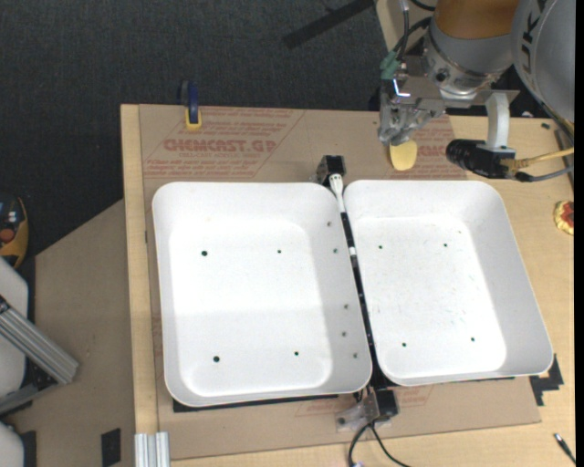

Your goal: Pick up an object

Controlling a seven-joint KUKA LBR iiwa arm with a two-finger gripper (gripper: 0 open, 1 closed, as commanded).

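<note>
In the camera view we see the gripper (402, 139) at the top, right of centre, hanging from the grey arm (547, 46) with its orange band (474, 18). Its two fingers are drawn in close and pinch the upper part of a small pale yellow object (403, 157), which pokes out below the fingertips. We see the object over the brown board (274, 137), just beyond the far rim of the right bin (511, 219) and near that bin's left corner; we cannot tell its height above the board. The left bin (169, 274) lies beside the right bin, their inner rims touching along a dark seam. Each bin floor shows a few small dark dots. A black clip (330, 169) sits at the far end of the seam, and another black clip (381, 403) at the near end, with a cable trailing from it. The board bears red lettering, and a blue and yellow clamp (191, 105) grips its far edge, well apart from the gripper. At the right edge of the board we make out a small red and yellow thing (566, 217), too cropped to name.
</note>
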